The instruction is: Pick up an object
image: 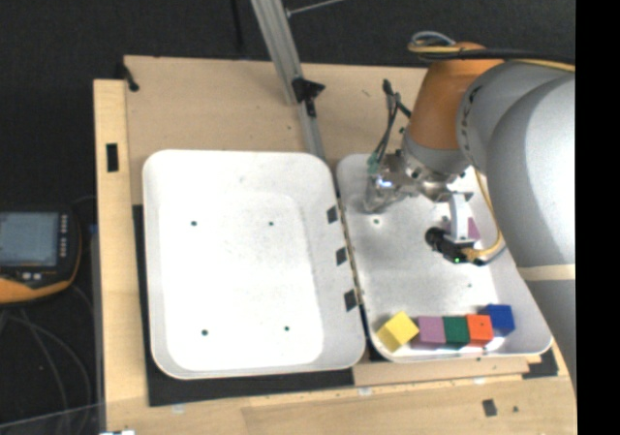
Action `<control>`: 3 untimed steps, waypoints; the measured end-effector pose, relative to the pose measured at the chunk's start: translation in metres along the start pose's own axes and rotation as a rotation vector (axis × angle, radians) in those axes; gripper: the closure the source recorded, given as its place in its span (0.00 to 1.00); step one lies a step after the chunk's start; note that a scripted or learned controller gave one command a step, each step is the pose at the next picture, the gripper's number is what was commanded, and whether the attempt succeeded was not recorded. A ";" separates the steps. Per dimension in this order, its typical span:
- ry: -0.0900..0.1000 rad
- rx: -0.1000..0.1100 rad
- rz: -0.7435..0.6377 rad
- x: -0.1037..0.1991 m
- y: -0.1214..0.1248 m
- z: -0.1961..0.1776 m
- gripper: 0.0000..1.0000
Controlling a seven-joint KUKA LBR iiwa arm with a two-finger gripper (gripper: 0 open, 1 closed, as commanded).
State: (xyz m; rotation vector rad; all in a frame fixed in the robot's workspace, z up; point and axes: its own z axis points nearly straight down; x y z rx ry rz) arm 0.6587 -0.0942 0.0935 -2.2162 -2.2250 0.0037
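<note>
Nearest us, along the front edge of the right bin (504,273), we see a row of small blocks: a yellow block (397,330) at the left end, turned a little out of line, then a purple block (429,330), a green block (455,330), an orange block (480,327) and a blue block (500,317), packed side by side. These are the only things to pick. The left bin (242,259) sits beside it on the bench (111,230).

The gripper (380,193) hangs over the right bin's back left corner, under the orange wrist band of the arm (523,162). We cannot tell whether it is open or closed, and we see nothing held in it.

The relation that matters, as we judge it: the blocks lie well apart from the gripper, toward the front edge, the row running left to right along that edge. The yellow block is the closest, almost straight forward from the gripper along the bin's left side.
</note>
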 end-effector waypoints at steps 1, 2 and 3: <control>0.003 -0.010 -0.003 0.065 -0.039 -0.109 1.00; 0.002 -0.002 -0.001 0.101 -0.059 -0.103 1.00; 0.004 -0.001 -0.005 0.173 -0.081 -0.103 1.00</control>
